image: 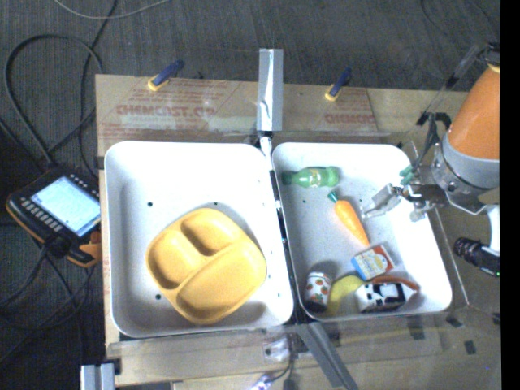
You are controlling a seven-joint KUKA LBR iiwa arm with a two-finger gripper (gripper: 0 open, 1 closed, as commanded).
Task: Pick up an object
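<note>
1. at the far left, off the bench, a handheld control pendant (61,214) with a lit screen lies on the dark floor, with black cables looping above it.
2. the left bin (138,165) holds a yellow divided plate (206,263), which sits toward the bin's front right and shows 3 compartments.
3. behind the bins, a cardboard sheet (195,112) covers the bench; 2 clamps with blue and yellow handles (165,75) (338,84) sit on its far edge, and a metal strip (269,92) runs down to the seam between the 2 bins.
4. the right bin (317,226) holds the small objects. a green bottle (312,176) lies on its side near the back left corner.
5. an orange toy carrot (351,220) lies at a slant in the middle of the right bin, its green tip pointing toward the bottle.
6. along the front of the right bin, from left: a small white cup with red marks (317,287), a yellow banana-like piece (344,289) touching it, a small orange and blue carton (372,262) just behind, and a black and white item (382,296) with a reddish piece beside it.
7. the gripper (388,198) reaches in from the right, over the right half of the right bin, just beside the carrot's thick end but apart from it. its thin fingers point left; i cannot tell whether they are apart or together, and nothing shows between them.
8. behind the gripper, the arm's grey wrist and orange band (479,120) sit over the bin's right rim.
</note>
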